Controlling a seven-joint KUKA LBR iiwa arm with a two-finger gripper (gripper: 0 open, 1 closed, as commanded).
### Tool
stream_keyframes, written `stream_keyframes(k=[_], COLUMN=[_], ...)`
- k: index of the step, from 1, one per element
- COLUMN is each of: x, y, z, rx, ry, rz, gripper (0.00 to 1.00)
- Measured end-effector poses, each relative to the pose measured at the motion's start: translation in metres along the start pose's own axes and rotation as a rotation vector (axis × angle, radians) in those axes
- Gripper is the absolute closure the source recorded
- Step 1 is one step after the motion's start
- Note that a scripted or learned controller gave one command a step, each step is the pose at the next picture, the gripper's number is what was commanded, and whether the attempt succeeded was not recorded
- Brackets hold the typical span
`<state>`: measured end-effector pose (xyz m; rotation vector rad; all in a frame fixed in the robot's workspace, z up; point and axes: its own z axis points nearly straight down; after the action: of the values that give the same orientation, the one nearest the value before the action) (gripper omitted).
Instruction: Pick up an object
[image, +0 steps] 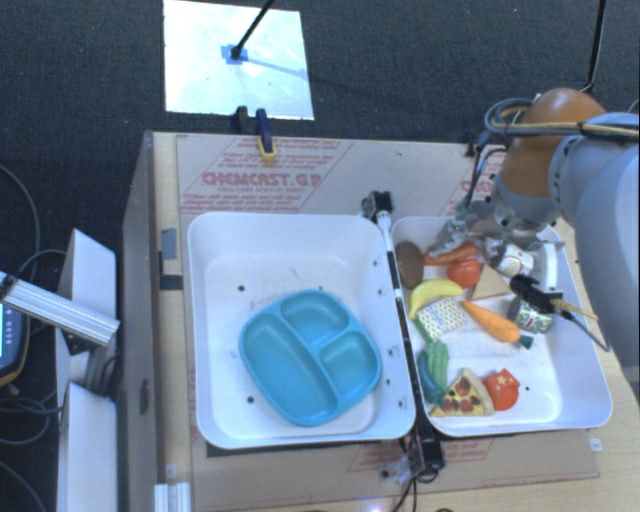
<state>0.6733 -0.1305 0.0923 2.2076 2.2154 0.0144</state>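
The right bin (585, 385) holds several toy foods: a brown piece (408, 262), a red tomato (465, 272), a yellow banana (434, 293), a checkered white piece (442, 318), an orange carrot (493, 322), a green vegetable (437, 362), a pizza slice (463, 394) and a red piece (503, 388). My gripper (478, 238) is low over the back of this bin, just above the tomato and a thin orange piece (448, 255). The wrist hides its tips, and I see nothing held.
A blue divided plate (310, 356) lies in the left bin (225, 300). A white cylinder (514, 262) and a small can (535, 320) sit at the right bin's right side beside a black cable. The grey arm (595, 180) overhangs the bin's back right corner.
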Motion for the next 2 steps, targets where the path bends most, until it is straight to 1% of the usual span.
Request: stream_keyframes(k=[1,2], x=[-0.0035,-0.0031], y=[0.0003,0.0002], z=[-0.0002,-0.0002], rx=[0.0,-0.001], ry=[0.003,0.0], rz=[0.0,0.0], gripper=[0.0,0.0])
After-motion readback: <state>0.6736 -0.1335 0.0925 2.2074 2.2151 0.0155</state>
